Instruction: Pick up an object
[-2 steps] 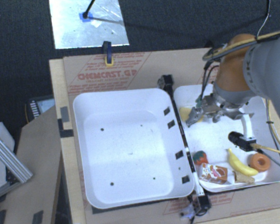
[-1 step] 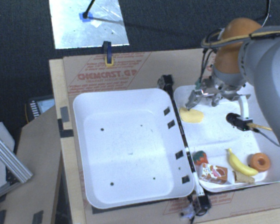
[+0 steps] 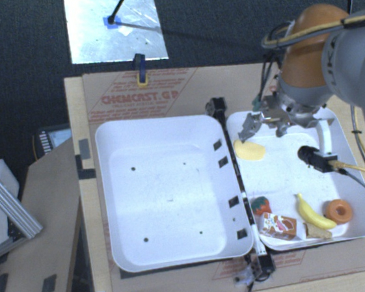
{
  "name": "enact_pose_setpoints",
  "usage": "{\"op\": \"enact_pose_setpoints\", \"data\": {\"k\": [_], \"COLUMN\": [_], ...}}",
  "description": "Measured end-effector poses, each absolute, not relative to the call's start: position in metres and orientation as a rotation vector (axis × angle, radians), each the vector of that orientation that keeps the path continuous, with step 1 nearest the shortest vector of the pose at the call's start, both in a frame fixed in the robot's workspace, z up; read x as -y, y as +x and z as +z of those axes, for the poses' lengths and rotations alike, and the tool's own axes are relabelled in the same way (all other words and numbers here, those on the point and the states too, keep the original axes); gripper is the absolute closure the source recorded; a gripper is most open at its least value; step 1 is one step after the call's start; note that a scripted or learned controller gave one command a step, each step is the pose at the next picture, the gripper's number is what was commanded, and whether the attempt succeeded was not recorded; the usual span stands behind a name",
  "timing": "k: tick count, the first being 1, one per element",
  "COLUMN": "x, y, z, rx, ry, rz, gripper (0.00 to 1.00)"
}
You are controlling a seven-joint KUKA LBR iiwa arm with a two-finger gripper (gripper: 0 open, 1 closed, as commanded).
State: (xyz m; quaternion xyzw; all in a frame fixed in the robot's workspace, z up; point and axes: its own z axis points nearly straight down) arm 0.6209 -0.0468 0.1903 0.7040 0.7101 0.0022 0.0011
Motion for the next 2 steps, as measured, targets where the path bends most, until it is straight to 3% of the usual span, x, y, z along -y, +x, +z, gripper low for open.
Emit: {"op": "enact_pose_setpoints", "data": {"k": [1,2], "x": [-0.03,-0.055], "y": [0.653,0.669], "z": [0.311,0.243], "rx": [-2.23,-2.23], "ry": [2.199,2.214], "rz": [0.023,-0.001], "gripper": [0.0,0.0]}}
